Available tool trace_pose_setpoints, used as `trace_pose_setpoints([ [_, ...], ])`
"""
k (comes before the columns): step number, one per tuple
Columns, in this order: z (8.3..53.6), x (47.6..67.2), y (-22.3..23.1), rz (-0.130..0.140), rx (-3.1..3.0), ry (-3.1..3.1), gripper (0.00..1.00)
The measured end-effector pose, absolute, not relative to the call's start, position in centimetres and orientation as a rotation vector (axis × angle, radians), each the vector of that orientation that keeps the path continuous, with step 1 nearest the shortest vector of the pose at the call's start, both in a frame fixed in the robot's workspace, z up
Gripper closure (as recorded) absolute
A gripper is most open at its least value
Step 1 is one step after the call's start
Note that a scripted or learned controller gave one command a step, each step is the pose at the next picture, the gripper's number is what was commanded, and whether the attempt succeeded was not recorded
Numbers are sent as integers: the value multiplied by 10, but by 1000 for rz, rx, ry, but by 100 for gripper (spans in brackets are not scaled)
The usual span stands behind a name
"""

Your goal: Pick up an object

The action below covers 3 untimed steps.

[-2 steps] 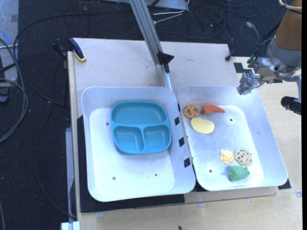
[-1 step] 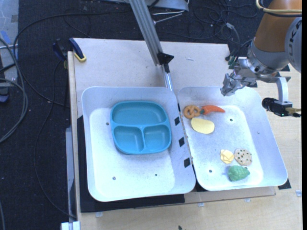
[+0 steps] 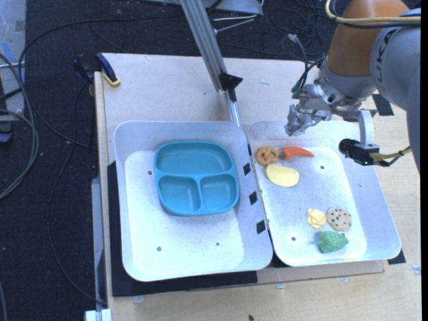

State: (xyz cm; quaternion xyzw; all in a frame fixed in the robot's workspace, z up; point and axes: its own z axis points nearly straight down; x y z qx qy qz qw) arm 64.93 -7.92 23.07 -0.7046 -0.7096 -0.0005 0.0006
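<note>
Hovering above carrot point(image 3: 298, 152), tool point(image 3: 295, 128) blurred, grip state unclear, arm point(image 3: 374, 39) cropped.

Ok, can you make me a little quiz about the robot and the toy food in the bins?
1. True or false: the blue tray sits in the left bin.
2. Which lies nearest the gripper? A) green toy B) carrot C) cookie
3. Fill in: the pretzel sits just above the yellow ____ food.

Key: 1 true; 2 B; 3 toy. The gripper hangs over the right bin's top edge, holding nothing that I can see.
</note>
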Motion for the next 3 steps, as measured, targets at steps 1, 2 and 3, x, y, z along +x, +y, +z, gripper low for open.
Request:
trace_pose_setpoints([
  [1, 223, 649, -20, -1, -2212, -2228, 100],
  [2, 236, 644, 35, -4, -2212, -2231, 100],
  [3, 229, 630, 97, -1, -2210, -2230, 100],
])
